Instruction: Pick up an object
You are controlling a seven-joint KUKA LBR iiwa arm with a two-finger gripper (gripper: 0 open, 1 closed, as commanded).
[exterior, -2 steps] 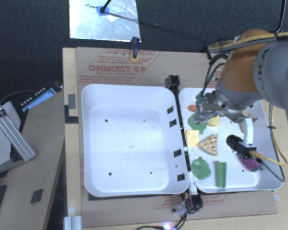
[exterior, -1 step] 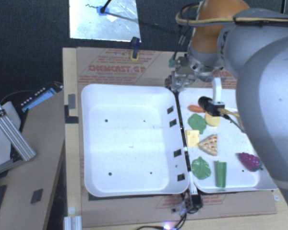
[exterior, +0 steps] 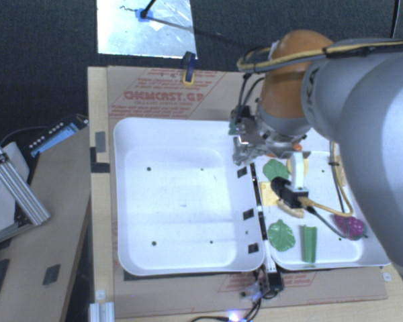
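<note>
Red "CHEMCAST" lettering marks the brown board (exterior: 162, 94) behind the white bins (exterior: 131, 200).

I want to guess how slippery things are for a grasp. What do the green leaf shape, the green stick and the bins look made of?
The green leaf shape looks like matte moulded plastic or rubber, with faint veins. The green stick looks like plain plastic, smooth and evenly coloured. The left bin and right bin look like smooth white plastic with rounded, slightly glossy rims.

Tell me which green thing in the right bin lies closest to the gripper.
The green piece at the top of the right bin, just below the gripper. The leaf and green stick lie near the front edge.
</note>
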